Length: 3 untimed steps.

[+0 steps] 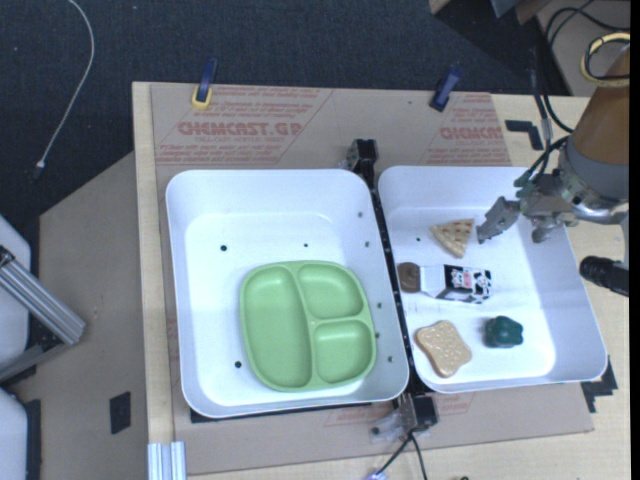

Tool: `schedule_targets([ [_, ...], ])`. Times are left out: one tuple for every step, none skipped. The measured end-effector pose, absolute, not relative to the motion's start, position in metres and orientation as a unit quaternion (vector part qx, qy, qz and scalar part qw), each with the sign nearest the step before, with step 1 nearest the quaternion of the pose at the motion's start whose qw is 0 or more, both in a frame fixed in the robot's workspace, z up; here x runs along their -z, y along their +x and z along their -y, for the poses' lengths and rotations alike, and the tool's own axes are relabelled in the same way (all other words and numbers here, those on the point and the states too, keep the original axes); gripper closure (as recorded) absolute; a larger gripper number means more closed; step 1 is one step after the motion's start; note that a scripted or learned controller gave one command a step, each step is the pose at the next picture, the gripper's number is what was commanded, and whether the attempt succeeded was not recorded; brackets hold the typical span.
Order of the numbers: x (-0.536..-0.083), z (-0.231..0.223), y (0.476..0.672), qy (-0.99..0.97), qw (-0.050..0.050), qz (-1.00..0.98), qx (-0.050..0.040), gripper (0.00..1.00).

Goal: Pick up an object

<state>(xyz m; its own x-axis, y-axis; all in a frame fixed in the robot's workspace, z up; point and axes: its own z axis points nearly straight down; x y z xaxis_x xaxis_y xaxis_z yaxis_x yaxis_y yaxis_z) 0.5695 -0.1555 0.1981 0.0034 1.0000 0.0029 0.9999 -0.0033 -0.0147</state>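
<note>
The arm (600, 138) reached in from the right, its orange band high near the frame edge and the grey wrist angled down and leftward over the right bin (570, 298). The end effector (518, 218) hung above the bin's upper part with its two fingers spread apart and nothing between them. One fingertip sat just beside the waffle-like wedge (453, 236), the other nearer the wrist. Lower in the same bin lay a small brown piece (408, 276), a black-and-white carton (464, 283), a toast slice (443, 347) and a dark green object (503, 332). The left bin (200, 218) held a green divided plate (306, 324).
</note>
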Motion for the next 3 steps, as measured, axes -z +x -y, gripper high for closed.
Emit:
schedule_targets([
  [-0.206, 0.155, 0.573, -0.707, 0.000, 0.707, -0.0001, 0.00],
  [-0.152, 0.145, 0.572, -0.707, 0.002, 0.707, -0.0009, 0.00],
  [-0.107, 0.151, 0.571, -0.707, 0.003, 0.707, -0.0017, 0.00],
])
